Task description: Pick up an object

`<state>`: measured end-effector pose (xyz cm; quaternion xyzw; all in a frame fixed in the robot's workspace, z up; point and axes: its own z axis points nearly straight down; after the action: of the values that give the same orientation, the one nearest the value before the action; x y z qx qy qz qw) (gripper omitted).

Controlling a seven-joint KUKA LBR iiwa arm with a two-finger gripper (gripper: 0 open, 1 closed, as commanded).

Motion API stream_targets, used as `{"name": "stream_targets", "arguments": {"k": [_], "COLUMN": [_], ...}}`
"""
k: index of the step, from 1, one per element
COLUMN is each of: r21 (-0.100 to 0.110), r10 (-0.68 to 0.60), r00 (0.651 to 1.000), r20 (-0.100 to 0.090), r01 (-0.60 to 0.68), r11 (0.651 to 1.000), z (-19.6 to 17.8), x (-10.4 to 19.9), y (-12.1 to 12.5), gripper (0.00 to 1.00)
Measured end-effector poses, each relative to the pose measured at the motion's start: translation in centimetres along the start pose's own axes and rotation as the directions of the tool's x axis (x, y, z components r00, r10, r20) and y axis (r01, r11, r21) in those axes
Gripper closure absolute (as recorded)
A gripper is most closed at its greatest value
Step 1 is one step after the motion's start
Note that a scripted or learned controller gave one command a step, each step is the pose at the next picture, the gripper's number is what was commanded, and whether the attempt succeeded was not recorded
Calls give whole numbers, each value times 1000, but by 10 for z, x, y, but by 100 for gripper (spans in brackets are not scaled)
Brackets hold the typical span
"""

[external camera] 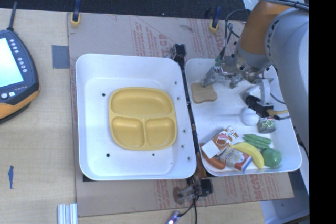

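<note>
The pick looks barely begun. The grey two-finger gripper (223, 75) hangs low over the far end of the right shallow white bin (292, 164), its fingers spread apart with nothing between them. Just beside it lies the tan bread-slice toy (203, 93), seemingly the closest candidate. The yellow plastic banana (251, 153), green pea pod (257, 140) and small printed carton (224, 140) sit clustered at the near end, untouched. Closing on something and lifting remain.

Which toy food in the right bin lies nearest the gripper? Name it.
The flat tan slice of toy bread, alone at the right white bin's upper left, just beside the gripper. The yellow banana and green pieces lie along the near edge.
</note>
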<state>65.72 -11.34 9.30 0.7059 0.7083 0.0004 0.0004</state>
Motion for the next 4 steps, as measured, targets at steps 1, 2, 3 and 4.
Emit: {"name": "stream_targets", "arguments": {"k": [1, 2, 3, 4], "r21": [2, 3, 2, 2], "r10": [1, 0, 1, 1], "r00": [1000, 1000, 1000, 1000], "r20": [1, 1, 0, 0], "r01": [-1, 0, -1, -1], "r11": [1000, 1000, 1000, 1000], "z": [0, 0, 0, 0], "x": [17, 20, 14, 19], "y": [0, -1, 0, 0], "gripper": [0, 0, 0, 0]}}
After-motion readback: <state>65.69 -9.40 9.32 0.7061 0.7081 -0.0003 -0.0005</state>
